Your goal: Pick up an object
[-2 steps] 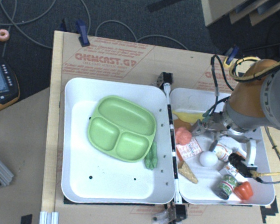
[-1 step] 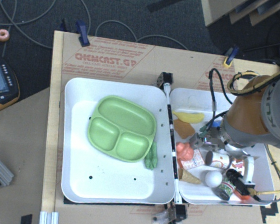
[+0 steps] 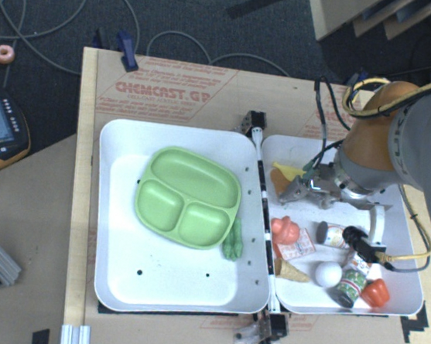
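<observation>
**Right bin — pincer low at far wall**

Pincer [image 3: 307, 188] – low in the right bin [image 3: 411, 296], by its far-left corner; whether its fingers stand apart or together cannot be told. Arm [image 3: 407, 136] enters from the right, orange band above the wrist. Objects cluster nearer the viewer than the pincer: red toy [image 3: 286, 230], white ball [image 3: 327, 274], green-labelled bottle [image 3: 351, 287]. Left of the pincer, beyond the shared rim – left bin [image 3: 111, 263], green divided tray [image 3: 187, 197], bare floor along its near edge.

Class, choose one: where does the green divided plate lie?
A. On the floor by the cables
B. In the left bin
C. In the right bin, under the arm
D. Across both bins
B: the green divided plate lies wholly inside the left bin, beside a small green item.
</observation>
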`<move>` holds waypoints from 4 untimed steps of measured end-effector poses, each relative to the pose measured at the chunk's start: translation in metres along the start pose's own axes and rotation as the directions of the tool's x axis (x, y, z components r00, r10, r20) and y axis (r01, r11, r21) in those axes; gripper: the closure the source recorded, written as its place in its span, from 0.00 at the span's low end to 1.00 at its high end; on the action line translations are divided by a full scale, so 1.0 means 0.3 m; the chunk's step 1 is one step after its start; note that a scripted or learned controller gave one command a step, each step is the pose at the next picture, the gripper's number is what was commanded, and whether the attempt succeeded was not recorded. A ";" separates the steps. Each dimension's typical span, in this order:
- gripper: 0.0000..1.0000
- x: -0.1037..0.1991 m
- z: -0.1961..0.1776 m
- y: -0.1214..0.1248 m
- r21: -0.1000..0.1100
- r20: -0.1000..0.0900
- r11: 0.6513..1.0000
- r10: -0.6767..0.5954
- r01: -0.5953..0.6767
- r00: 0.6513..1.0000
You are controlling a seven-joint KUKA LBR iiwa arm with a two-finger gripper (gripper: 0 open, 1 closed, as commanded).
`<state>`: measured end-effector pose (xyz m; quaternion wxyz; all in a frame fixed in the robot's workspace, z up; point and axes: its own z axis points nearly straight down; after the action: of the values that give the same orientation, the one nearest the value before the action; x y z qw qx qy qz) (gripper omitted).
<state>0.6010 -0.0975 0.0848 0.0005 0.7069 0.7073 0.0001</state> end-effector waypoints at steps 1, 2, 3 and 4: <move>0.00 0.002 0.002 0.171 0.028 -0.006 1.000 0.004 -0.004 1.000; 0.00 0.006 0.008 0.189 0.048 -0.006 0.999 0.008 -0.008 1.000; 0.00 -0.010 0.009 0.190 0.049 -0.012 0.999 0.006 -0.005 1.000; 0.00 -0.006 0.009 0.190 0.049 -0.008 0.999 0.007 -0.006 1.000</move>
<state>0.6579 -0.0994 0.0820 -0.0198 0.7090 0.7048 -0.0142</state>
